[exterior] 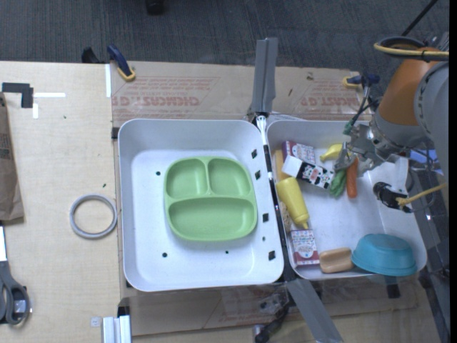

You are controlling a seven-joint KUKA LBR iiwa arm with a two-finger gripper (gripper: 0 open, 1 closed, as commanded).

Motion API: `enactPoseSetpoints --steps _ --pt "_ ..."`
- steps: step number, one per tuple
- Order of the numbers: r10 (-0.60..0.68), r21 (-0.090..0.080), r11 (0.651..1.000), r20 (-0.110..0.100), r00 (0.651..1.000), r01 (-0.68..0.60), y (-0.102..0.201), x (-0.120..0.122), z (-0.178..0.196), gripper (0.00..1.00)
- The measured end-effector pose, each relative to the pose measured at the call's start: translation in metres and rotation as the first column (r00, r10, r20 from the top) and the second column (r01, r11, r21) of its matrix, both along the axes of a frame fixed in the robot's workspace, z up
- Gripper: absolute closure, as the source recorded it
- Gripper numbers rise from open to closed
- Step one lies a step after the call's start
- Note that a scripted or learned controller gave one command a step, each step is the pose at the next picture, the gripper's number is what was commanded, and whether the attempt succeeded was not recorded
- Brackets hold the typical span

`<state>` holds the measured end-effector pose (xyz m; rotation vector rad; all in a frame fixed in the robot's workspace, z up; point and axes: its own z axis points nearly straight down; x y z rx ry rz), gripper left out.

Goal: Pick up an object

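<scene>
Two white bins sit side by side on the wooden desk (57,163). Inside the left bin (136,213) lies a green divided plate (211,199). Within the right bin (343,224) are a yellow bottle (293,200), a blue bowl (385,254), a carrot (352,181) and small cartons. At that bin's far right side, the gripper (355,152) hangs just above the carrot; whether it is clenched or released cannot be told.

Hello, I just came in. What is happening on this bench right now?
A grey robot arm reaches in from the right, and its gripper is low over the right bin, close to an orange carrot and a small yellow piece. Nothing is visibly lifted. That bin also holds a yellow bottle and a blue bowl. The left bin holds a green divided plate.
</scene>
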<state>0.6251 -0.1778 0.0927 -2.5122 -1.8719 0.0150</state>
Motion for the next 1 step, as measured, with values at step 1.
enactPoseSetpoints --steps 1 --pt "0.000 0.001 1.000 -0.007 1.000 0.000 -0.0005 -0.0007 0.0041 1.00"
